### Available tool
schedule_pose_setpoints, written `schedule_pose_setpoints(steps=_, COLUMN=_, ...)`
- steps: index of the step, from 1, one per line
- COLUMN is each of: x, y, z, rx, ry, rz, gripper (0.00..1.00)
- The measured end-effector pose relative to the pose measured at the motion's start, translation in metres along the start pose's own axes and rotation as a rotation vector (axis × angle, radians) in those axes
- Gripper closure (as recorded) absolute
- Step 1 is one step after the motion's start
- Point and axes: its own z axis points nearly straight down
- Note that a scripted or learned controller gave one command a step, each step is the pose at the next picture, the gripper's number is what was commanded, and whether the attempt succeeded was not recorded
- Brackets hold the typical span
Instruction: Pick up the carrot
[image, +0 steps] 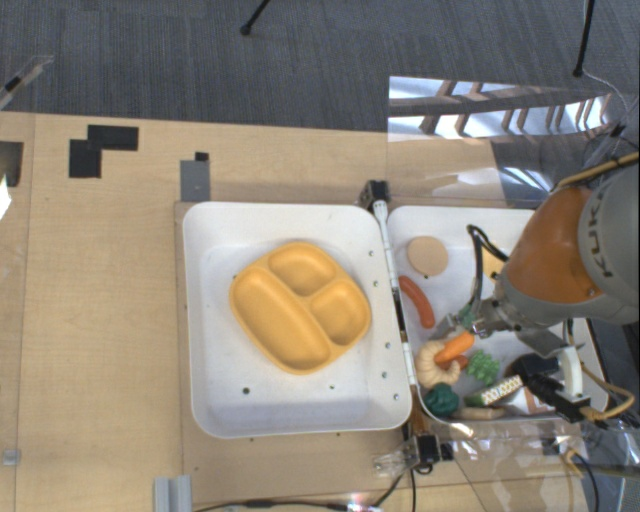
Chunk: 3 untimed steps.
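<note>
In the right bin, my gripper is down low among the toy food. My arm comes in from the right, grey with a big orange band. The carrot lies just under the tip of my gripper, close enough that they seem to touch. It is orange and lies at a slant, and I cannot tell if I am gripping it.

The carrot rests on a pale bumpy food piece that curls around it. Just to its right is a small green leafy piece. Below them sits a dark green round thing. A red sausage lies to the left of the carrot, near the wall between the bins. Above the sausage is a round tan cookie.

The left bin holds a yellow plate with three hollow parts. The plate sits in the middle of that bin, turned at a slant. Both bins stand side by side on the wooden bench.
</note>
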Motion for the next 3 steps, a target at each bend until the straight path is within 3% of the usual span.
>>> schedule_pose_setpoints(steps=1, x=0.001, y=0.004, z=-0.008, rx=-0.002, ry=0.003, rz=-0.005, gripper=1.0)
schedule_pose_setpoints(steps=2, x=0.007, y=-0.014, z=-0.001, rx=-0.008, ry=-0.005, rz=-0.022, gripper=1.0)
schedule_pose_setpoints(steps=3, x=0.014, y=-0.018, z=-0.001, rx=-0.01, ry=-0.001, rz=0.425, gripper=1.0)
